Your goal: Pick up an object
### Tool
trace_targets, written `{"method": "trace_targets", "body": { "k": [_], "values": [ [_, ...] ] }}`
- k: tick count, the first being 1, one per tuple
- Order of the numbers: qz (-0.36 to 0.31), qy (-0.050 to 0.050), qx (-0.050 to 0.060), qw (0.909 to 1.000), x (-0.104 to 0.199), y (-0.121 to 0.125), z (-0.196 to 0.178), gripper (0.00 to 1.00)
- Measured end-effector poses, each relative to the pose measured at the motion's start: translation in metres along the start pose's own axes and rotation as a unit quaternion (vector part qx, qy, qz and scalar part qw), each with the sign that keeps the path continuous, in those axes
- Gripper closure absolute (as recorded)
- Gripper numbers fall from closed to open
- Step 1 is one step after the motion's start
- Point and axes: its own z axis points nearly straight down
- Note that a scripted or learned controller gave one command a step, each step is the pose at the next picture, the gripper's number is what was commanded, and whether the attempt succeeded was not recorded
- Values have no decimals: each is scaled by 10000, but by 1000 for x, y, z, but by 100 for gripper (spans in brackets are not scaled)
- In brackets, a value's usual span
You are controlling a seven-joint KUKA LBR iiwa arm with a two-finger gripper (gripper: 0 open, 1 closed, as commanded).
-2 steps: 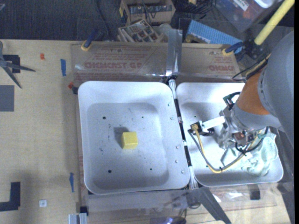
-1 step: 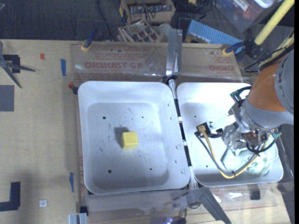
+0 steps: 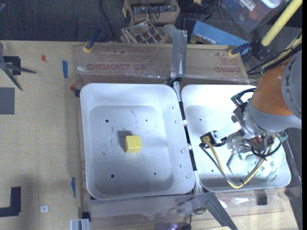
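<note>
1 small yellow cube-shaped block (image 3: 133, 143) is lying near the middle of the left white plastic bin (image 3: 96, 99), well apart from the two-finger gripper (image 3: 244, 153). The grey arm with the orange band (image 3: 271, 97) is reaching down from the right into the right white bin (image 3: 206, 99), wrist bent low over its floor. Whether the gripper is clenched or released, I cannot tell.

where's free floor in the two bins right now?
Left bin: open floor all around the yellow block, which sits alone near the centre; widest toward the back wall and the left wall. Right bin: bare along the back and left side. Its front right is crowded by the arm, tool and yellow cable.
</note>
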Motion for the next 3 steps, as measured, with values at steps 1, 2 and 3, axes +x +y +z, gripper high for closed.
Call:
{"method": "trace_targets", "body": {
  "k": [1, 2, 3],
  "values": [
    [1191, 4, -9, 9929, 26, -8, -42, 100],
    [1225, -9, 6, 9925, -3, 66, 65, 100],
    [1230, -9, 11, 9924, -23, 29, 75, 100]
  ]
}}
